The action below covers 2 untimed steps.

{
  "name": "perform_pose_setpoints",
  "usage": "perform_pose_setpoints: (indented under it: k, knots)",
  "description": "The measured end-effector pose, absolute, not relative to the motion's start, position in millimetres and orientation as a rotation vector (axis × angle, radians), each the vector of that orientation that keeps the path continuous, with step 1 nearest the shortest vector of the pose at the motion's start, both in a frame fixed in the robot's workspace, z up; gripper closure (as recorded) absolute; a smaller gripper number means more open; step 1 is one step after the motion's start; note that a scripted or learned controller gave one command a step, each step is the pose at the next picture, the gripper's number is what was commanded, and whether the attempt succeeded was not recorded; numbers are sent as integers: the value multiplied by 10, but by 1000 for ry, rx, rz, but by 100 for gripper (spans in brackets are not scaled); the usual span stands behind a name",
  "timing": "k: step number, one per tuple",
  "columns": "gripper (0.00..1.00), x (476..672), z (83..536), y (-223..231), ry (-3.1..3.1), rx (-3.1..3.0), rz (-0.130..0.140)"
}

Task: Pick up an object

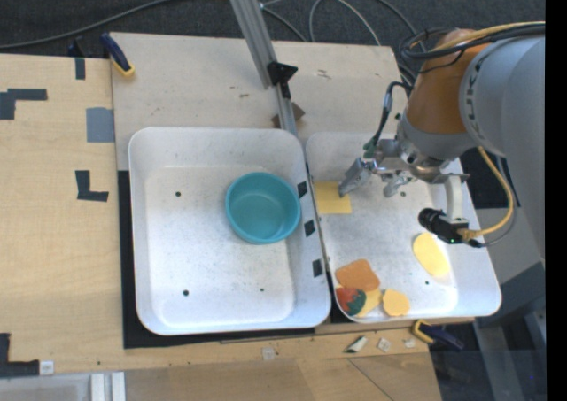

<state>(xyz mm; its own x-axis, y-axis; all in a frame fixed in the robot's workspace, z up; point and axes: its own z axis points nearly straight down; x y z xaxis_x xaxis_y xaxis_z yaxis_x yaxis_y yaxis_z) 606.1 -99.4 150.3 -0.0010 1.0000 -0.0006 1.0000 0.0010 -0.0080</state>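
Overhead, gripper (368, 176) — above yellow square (333, 199).

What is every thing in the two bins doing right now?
Teal bowl: upright, mouth up, in the left bin.
Yellow square slice: lying flat by the right bin's left wall.
Yellow oval piece: lying flat.
Orange piece: lying against a red-and-green piece.
Small yellow piece: lying flat.
Gripper: above the right bin, near the square slice.

The 2 bins (159, 213) were white with fine dark speckling. A teal bowl (262, 206) sat in the left one. The right bin (478, 297) held a yellow square (333, 199), a pale yellow piece (431, 255), an orange piece (357, 273), and a red-and-green piece (353, 302).
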Motion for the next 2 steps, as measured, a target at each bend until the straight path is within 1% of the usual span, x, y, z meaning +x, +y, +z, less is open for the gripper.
perform_pose_setpoints:
  k: [1, 2]
  knots:
    - [0, 5988, 992, -908, -2219, -2216, 8]
    - [100, 6002, 1123, -904, -2223, -2216, 4]
